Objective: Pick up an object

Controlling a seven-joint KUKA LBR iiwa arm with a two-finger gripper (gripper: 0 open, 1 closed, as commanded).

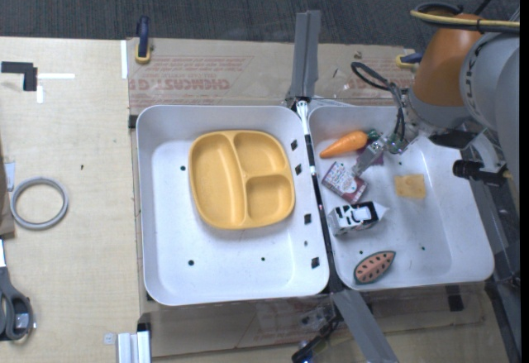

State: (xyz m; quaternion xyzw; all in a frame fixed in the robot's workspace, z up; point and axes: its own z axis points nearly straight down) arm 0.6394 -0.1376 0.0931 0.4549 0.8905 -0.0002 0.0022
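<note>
The right bin [463,262] holds an orange carrot [344,144] at its back left. In front of the carrot lies a small pink packet [341,179], and a black-and-white carton [355,217] lies nearer still. A tan square piece [410,186] rests mid-bin, and a reddish-brown oval object [374,267] lies near the front wall. My gripper [374,153] is low in the bin, just right of the carrot's green end and above the pink packet. The grey arm with its orange band [442,64] comes in from the upper right.
The left bin [165,262] holds a yellow divided plate [242,179]. A grey upright post [305,55] stands behind the seam between the bins. On the bench to the left lie a grey ring [38,202] and scissors [15,312]. Cables loop near the wrist [376,80].
</note>
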